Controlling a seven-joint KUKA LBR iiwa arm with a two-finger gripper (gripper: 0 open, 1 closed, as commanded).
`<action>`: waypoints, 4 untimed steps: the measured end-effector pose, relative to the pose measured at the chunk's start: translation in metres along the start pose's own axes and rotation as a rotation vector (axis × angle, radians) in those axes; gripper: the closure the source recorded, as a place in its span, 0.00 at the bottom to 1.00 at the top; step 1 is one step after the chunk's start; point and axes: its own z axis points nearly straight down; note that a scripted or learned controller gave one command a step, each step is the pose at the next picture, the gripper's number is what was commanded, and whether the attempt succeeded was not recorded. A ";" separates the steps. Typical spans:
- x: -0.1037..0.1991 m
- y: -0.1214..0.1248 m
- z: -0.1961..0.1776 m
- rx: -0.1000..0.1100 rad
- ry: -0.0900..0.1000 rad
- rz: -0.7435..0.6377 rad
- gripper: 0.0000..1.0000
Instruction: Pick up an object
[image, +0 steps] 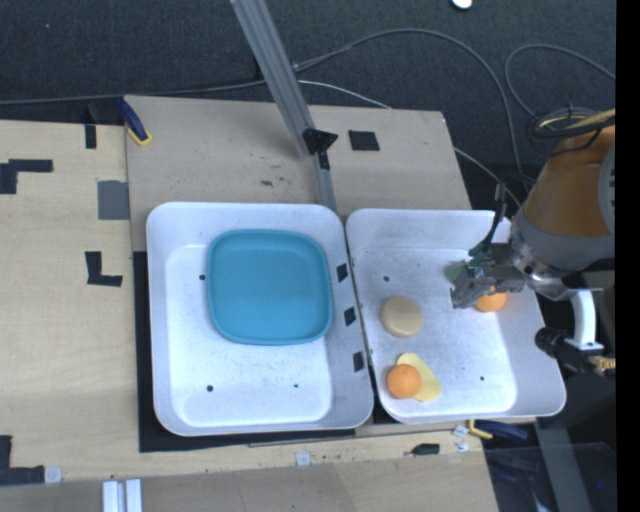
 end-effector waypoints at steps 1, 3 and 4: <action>0.045 -0.001 0.004 0.001 0.000 0.000 1.00; 0.144 0.004 -0.006 0.001 0.000 -0.001 1.00; 0.206 0.004 -0.002 0.002 0.000 -0.002 1.00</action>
